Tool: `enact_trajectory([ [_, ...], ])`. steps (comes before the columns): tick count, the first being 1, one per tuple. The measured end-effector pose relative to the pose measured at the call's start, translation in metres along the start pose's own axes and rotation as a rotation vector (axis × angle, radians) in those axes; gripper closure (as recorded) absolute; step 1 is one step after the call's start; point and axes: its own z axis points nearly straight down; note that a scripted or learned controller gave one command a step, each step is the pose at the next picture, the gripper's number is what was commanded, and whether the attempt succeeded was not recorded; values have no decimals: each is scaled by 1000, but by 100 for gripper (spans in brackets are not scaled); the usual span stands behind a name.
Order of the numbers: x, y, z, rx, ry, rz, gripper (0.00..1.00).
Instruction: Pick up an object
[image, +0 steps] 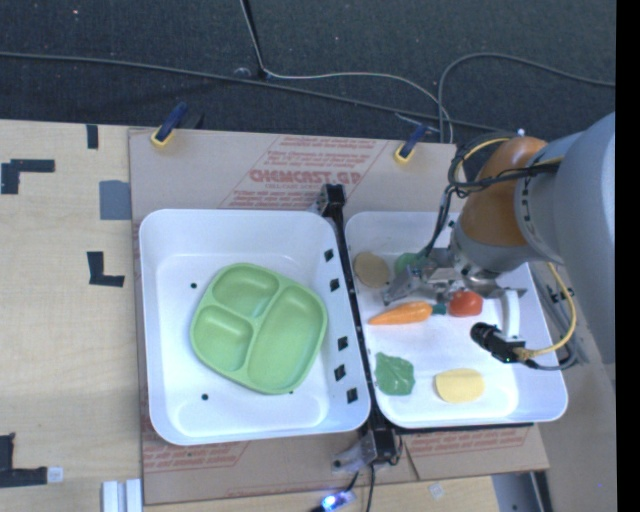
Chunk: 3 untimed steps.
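Claw: the gripper (418, 288) is lowered into the right bin (540, 400), near the bin's middle, just above the carrot; whether it is spread or pressed together cannot be told, as the parts are blurred and crowded.
Contact: nothing is clearly seen pinched; the carrot (401, 315) lies just below the tip, the red tomato-like piece (465, 303) just beside it.
Arm: the grey arm (575, 200) with its orange band (495, 205) is reached in over the right bin's far right corner.
Right bin count: one carrot, one red piece, one tan round piece (371, 269) near the left wall, one green leafy piece (394, 375) at the near left corner, one yellow piece (459, 385) by the near edge.
Left bin (160, 300): one green divided plate (259, 327), laid in the middle.
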Motion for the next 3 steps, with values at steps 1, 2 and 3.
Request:
enact_trajectory([
  [1, 0, 0, -12, 1, -1, 0, 100],
  [2, -5, 8, -59, 3, 1, 1, 100],
  [3, -11, 10, -103, 2, 1, 1, 100],
])
